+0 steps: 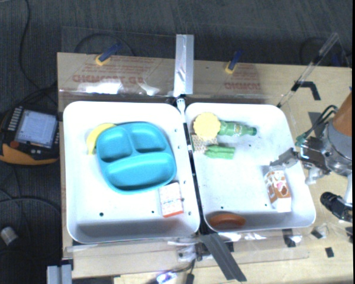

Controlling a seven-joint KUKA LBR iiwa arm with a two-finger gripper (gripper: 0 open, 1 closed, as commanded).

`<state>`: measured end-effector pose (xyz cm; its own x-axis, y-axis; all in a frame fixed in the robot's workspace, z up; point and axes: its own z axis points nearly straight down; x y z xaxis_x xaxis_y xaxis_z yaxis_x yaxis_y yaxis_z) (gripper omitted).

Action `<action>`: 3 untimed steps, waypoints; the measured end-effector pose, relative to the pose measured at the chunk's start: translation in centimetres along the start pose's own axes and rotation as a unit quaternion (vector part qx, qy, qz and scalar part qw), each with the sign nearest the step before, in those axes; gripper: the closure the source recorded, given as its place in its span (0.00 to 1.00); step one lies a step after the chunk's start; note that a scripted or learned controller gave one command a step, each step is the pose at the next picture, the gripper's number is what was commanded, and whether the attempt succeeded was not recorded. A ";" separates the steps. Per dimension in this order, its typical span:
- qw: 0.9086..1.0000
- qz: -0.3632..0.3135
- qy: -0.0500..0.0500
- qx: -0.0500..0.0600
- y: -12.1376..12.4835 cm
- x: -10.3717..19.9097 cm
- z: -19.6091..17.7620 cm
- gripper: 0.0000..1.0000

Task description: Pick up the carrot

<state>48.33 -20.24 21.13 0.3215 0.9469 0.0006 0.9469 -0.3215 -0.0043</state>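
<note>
From the camera view, the gripper (296, 154) hangs at the right rim of the right bin (248, 182), with the grey arm (343, 141) and its orange band behind it at the frame's right side. Whether it is spread or closed I cannot tell; nothing is seen pinched in it.

The carrot (226, 220) appears to be the orange-brown shape lying against the near wall of the right bin, well to the gripper's left and toward the front edge of the bench. It looks flattened and dull orange with a darker reddish top, partly hidden by the bin's lip, so its full outline and orientation are not clear.

Just below and beside the gripper lies a small snack packet (278, 189). Farther off, across the bin, sit a yellow round lid-like piece (205, 124), a green bottle (236, 129) and a green pod-shaped toy (219, 152). In the left bin (77, 176), well away from the gripper, are a blue divided plate (136, 154) and a small carton (171, 200).

The risks, as I judge them: the carrot hugs the wall, so a descent could strike the rim or leave no room on the wall side. The packet lies near the path and might be nudged or taken by mistake.
</note>
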 end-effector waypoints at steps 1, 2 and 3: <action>0.990 -0.144 -0.002 -0.001 -0.3 0.9 -2.2 0.00; 0.948 -0.319 -0.001 -0.003 -1.9 6.0 12.0 0.00; 0.936 -0.351 -0.002 -0.003 10.1 14.2 12.0 0.00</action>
<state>62.42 -10.06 9.10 -0.3796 0.9252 -0.0031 0.9252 0.3796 0.0018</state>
